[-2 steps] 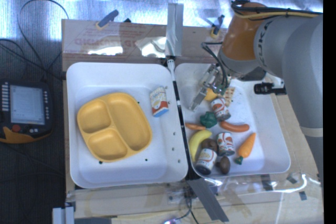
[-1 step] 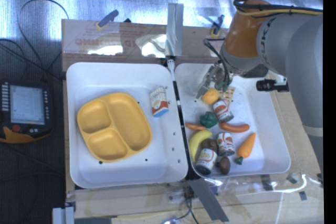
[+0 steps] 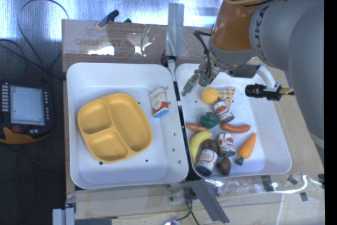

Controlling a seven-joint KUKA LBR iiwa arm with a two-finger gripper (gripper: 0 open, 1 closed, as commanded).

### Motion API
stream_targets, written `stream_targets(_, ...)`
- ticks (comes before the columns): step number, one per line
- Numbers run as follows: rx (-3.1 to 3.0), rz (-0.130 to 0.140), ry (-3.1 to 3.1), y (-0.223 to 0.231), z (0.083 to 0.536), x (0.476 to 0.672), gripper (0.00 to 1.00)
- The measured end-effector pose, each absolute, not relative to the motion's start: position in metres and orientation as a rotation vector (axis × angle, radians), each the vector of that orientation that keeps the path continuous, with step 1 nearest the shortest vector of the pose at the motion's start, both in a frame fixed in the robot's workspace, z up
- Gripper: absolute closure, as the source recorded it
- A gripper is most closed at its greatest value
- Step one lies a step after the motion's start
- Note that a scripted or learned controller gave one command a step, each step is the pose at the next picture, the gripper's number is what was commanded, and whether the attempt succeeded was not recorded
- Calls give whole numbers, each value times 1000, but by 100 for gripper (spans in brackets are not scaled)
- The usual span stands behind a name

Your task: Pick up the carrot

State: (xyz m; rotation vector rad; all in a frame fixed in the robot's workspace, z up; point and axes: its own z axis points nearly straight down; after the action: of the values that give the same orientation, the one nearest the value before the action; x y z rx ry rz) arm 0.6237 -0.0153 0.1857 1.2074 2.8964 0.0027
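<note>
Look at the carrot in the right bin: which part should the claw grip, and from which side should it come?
Grip the carrot at its thick orange middle, coming straight down from above. It lies flat and slanted, green top toward the bin's near edge. A can sits close on its left, so the fingers would probably best close across its width, where there is room.

carrot [image 3: 247, 146] right side open, can [image 3: 226, 144] left

carrot [image 3: 247, 146] orange | divided plate [image 3: 114, 126] yellow | bins [image 3: 126, 74] white | banana [image 3: 199, 142] yellow

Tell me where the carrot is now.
The carrot lies in the right bin, near its lower right corner, right of a small can and below the sausage.
</note>
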Motion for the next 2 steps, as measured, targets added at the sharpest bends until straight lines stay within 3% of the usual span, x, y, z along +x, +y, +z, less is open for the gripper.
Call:
stream_targets(1, 670, -3, 3069, -81, 184, 610, 100)
stream_targets(2, -214, -3, 3132, -164, 143, 587, 100)
